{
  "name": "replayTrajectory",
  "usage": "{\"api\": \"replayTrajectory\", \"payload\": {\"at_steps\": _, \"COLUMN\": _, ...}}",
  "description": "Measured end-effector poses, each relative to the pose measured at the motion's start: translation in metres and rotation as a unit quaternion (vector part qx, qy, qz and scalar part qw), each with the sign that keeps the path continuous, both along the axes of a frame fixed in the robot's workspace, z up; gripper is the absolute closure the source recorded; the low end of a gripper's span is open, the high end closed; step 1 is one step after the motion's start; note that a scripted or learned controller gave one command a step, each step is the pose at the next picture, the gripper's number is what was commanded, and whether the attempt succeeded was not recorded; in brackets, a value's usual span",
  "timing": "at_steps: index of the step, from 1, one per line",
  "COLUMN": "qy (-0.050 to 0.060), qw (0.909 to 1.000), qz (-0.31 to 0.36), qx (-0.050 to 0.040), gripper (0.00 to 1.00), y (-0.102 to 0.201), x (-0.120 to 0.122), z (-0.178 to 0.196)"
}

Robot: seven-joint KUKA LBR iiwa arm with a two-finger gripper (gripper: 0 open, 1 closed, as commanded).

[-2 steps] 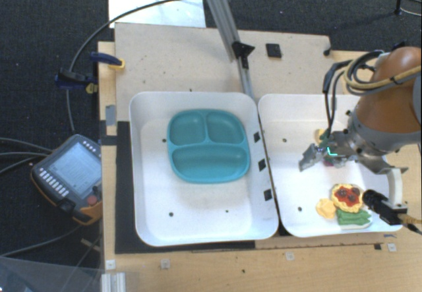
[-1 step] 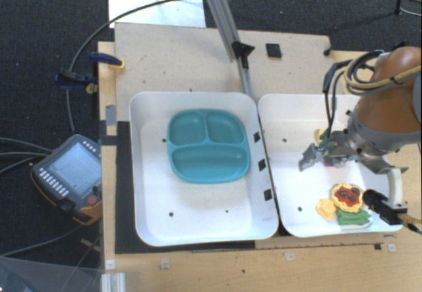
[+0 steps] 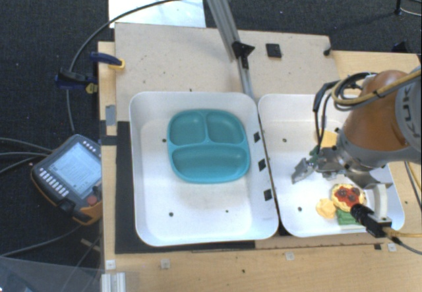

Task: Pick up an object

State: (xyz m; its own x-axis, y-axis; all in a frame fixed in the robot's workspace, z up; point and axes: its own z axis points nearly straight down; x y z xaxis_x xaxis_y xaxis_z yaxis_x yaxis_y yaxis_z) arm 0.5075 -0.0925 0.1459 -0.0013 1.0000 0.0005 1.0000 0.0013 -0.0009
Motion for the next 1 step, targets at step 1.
{"api": "replayTrajectory", "payload": {"at_steps": 1, "qy": 0.000, "qw": 1.0000, "qz": 0.000, "qx": 0.0001, "gripper": 0.00, "y": -0.0035, "x": 0.0004, "z": -0.0420}}
